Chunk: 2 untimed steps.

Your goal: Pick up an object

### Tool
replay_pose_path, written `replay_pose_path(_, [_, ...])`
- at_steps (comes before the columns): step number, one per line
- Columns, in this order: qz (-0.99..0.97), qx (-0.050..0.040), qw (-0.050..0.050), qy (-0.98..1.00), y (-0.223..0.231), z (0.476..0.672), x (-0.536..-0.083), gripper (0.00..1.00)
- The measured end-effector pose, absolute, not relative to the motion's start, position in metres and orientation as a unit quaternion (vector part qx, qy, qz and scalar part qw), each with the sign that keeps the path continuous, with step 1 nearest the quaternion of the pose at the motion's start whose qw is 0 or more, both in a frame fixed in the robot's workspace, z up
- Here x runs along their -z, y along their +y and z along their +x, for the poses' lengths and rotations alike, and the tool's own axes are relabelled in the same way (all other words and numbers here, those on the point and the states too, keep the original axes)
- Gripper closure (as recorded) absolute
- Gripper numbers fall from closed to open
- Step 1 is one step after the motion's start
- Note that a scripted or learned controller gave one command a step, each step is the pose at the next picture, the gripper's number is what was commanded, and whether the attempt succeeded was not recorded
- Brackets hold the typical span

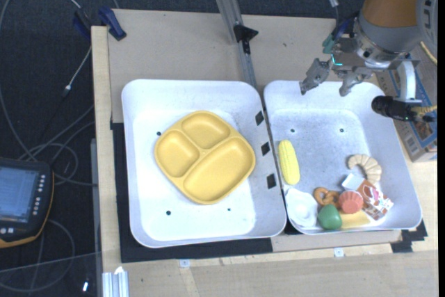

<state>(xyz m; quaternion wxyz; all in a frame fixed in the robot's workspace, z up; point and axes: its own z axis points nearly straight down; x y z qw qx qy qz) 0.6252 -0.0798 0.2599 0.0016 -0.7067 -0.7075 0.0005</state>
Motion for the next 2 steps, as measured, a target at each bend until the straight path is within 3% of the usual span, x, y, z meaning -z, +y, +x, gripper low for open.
replay_pose_path(1, [-0.707,-0.0004,0.002,-0.707,-0.080,0.625,-0.260,0.00])
replay_pose_path(2, [-0.707,-0.0024,0.003,-0.708,-0.075,0.632,-0.202,0.00])
